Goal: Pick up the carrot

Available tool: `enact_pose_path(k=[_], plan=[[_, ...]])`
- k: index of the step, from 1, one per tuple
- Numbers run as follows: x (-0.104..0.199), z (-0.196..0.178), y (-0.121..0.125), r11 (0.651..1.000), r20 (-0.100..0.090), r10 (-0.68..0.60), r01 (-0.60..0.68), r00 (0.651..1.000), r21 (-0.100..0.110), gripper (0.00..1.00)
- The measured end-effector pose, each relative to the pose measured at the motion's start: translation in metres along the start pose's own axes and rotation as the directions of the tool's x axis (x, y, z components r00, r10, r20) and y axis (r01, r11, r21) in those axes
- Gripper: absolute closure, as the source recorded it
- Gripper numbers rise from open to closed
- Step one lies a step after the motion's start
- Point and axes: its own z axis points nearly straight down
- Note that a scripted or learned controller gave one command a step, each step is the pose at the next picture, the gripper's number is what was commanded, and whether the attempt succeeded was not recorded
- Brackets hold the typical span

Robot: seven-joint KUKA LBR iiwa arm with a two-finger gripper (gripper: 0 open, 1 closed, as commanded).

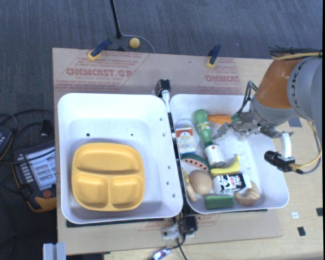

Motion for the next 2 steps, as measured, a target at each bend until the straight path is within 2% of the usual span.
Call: enact_pose_path(k=[1,2], plan=[[0.0093,0.0064,0.0650,0.949,0.003,0.314,-0.314,0.950,0.012,0.00],[0.0077,0.0004,0.0608,0.948,0.008,0.315,-0.316,0.949,0.030,1.00]])
